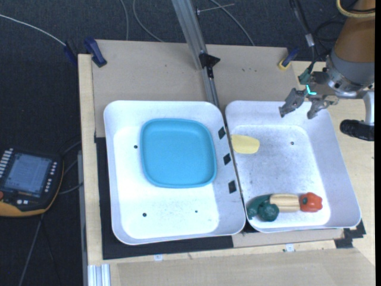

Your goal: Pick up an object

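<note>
Hovering open fingers (303, 108), right bin (336, 159), yellow piece (245, 144)

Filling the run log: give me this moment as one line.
hand: open, holding nothing, over right bin far edge | right bin: yellow piece, green toy, tan block, red toy | left bin: blue plate

- Arm (356, 37) enters from the right edge at the upper corner, orange band visible above the grey wrist.
- Wrist tilts down and to the left.
- Gripper (303, 108) sits at the arm's lower left end, both fingers (290, 105) spread apart, nothing between them.
- A small green light shows on the gripper body.
</note>
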Controlling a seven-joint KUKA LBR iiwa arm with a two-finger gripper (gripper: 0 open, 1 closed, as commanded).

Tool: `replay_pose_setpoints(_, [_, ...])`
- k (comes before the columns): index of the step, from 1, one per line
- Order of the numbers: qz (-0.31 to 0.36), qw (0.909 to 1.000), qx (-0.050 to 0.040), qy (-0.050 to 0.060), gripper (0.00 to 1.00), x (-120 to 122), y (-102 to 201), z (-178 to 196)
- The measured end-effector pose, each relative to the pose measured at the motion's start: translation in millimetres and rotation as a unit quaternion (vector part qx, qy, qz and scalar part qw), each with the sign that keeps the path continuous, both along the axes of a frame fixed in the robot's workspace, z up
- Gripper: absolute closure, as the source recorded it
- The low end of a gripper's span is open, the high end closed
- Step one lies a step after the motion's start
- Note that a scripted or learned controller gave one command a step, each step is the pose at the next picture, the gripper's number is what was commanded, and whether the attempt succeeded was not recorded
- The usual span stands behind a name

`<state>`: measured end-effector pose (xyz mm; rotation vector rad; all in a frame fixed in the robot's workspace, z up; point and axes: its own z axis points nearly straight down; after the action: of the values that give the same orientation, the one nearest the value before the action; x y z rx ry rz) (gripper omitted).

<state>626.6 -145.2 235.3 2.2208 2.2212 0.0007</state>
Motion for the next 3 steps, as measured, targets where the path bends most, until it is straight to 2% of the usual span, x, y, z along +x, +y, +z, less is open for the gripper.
replay_pose_setpoints(1, [0.000,1.0000,0.0000,0.000,0.00,0,0,0])
replay_pose_setpoints(3, [0.000,1.0000,0.0003,0.002,0.00,-4,-9,-87])
